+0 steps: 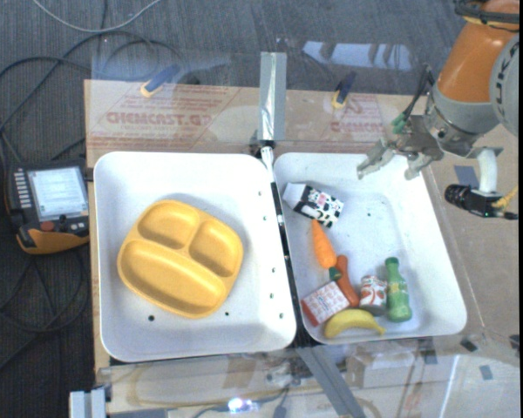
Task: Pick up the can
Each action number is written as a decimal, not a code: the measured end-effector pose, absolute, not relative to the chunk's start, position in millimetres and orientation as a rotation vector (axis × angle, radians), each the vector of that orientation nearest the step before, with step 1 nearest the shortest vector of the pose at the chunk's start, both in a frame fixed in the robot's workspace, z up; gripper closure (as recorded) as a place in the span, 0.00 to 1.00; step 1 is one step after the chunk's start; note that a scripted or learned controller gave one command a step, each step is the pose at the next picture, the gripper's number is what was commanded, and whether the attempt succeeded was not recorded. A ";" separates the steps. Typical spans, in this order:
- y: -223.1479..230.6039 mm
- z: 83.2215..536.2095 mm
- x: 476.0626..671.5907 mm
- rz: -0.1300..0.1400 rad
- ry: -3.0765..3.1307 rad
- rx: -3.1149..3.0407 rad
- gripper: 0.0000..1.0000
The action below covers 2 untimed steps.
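Observation:
The can (372, 293) is small, red and white, and stands near the front of the right bin (436, 233), between a red box (324, 303) and a green bottle (397, 290). My gripper (391, 166) hovers over the bin's back edge, well behind the can and apart from it. Its fingers are spread open with nothing between them.
Also in the right bin lie a cow-patterned carton (318, 204), a carrot (324, 244) and a banana (354, 323), crowding the can. A yellow divided plate (180, 256) sits in the left bin (113, 190). A metal divider (271, 103) stands behind the bins.

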<state>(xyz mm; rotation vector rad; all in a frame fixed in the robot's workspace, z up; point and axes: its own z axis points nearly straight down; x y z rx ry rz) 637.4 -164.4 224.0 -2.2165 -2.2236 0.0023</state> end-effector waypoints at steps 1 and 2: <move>-175.9 109.1 599.1 0.002 -2.450 -1.963 0.00; -196.6 91.8 507.5 -0.007 -2.628 -1.750 0.00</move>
